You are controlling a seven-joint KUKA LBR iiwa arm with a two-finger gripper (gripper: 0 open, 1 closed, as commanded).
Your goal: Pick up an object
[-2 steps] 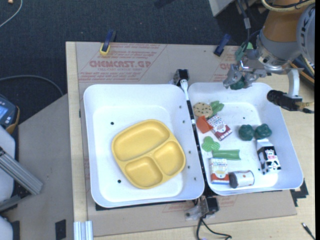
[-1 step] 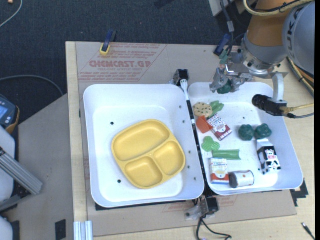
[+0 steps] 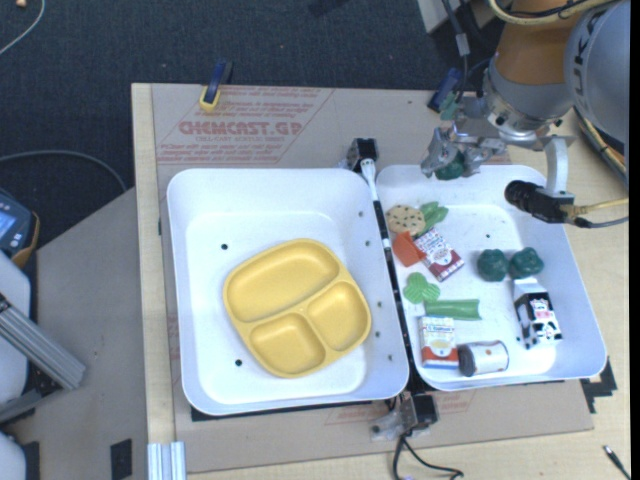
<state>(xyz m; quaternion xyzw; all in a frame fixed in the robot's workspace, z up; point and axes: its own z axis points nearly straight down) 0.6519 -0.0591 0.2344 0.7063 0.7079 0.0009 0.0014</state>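
Hanging over the far edge of the right bin (image 3: 575,268), the arm (image 3: 555,38) carries its gripper (image 3: 452,164) above the bin's back left corner. Beside it the left bin (image 3: 190,268) holds a yellow divided plate (image 3: 295,306). The claw seems closed around a small dark green object (image 3: 451,168), though the grip is not clearly visible. To finish well, the arm should probably lift straight and slowly, so the piece does not slip back among the other toys.

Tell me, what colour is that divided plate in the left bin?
The divided plate is pale yellow, seen plainly in the camera view from above.
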